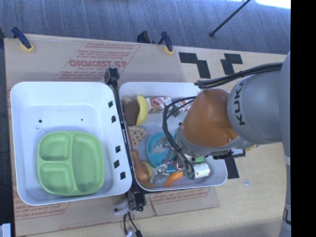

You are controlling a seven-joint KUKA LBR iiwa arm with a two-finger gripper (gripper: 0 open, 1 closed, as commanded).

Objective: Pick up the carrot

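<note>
Hovering low, the metal two-finger hand (165,171), grip unreadable; small orange carrot (173,177) lying just beside, long axis slanting toward the bin's near wall.

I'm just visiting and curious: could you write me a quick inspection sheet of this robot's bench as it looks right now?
Surface: cardboard-covered bench, two white bins side by side.
Job's things: carrot at the right bin's near edge, under the gripper.
Clutter: banana, blue cup, other toy foods in the right bin; green divided plate in the left bin.
Grippers: gripper low over the carrot; grasp unclear.
Cables: black cables on the arm.
Surroundings: clamps, grey carpet.
</note>
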